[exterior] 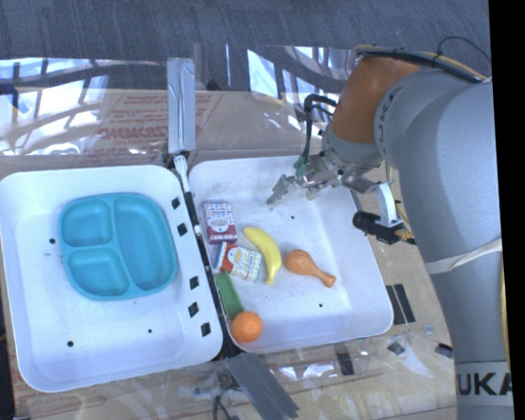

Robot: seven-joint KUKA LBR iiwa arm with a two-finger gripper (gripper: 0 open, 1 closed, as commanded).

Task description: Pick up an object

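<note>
Where cardboard (142, 123) backs bench, two bins (40, 351), dark floor (100, 24)

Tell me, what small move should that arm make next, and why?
Probably swing the gripper down-left toward the banana. It hangs over bare floor at the top of the right bin, holding nothing, while the food lies lower down.

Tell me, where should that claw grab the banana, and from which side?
Probably across the middle of the banana, coming straight down. It lies flat, curved and narrow there, so the fingers could close across its width. A snack packet touches its left side, and the chicken drumstick lies right, so room is tight.
</note>
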